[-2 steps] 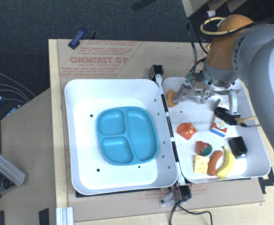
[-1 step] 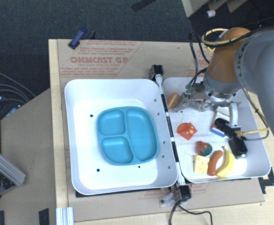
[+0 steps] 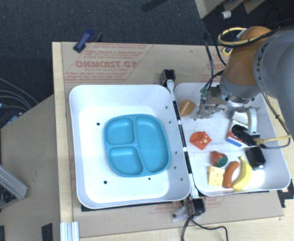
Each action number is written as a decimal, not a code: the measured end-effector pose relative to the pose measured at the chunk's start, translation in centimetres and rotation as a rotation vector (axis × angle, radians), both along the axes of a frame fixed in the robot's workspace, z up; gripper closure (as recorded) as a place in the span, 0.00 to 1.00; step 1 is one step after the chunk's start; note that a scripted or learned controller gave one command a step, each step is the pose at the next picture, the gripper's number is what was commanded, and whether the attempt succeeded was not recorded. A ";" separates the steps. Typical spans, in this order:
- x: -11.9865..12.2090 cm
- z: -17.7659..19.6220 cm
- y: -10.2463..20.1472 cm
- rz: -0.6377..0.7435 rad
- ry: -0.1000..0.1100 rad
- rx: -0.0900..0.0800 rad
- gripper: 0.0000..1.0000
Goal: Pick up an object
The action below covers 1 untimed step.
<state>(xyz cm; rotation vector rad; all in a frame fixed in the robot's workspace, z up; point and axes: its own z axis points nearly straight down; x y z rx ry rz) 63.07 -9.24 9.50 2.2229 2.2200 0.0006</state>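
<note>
My gripper (image 3: 205, 109) is low over the far left part of the right bin (image 3: 277, 172), and I see nothing held in it. A brown bread-like piece (image 3: 187, 107) lies just left of it, near the bin's wall. A red chunk (image 3: 200, 139) sits in front of the gripper, apart from it. Toward the near edge lie a red and green strawberry-like piece (image 3: 218, 158), a yellow cheese block (image 3: 216, 176), a sausage (image 3: 230, 173) and a banana (image 3: 243, 173), packed close together.
The left bin (image 3: 81, 109) holds a blue divided plate (image 3: 136, 144). A black clamp (image 3: 168, 76) sits where the bins meet at the far side. A small blue object (image 3: 84, 40) lies on the bench's far corner. The arm covers the right bin's far right.
</note>
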 end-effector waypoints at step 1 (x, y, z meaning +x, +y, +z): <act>0.0 0.0 0.0 0.000 0.001 0.000 0.00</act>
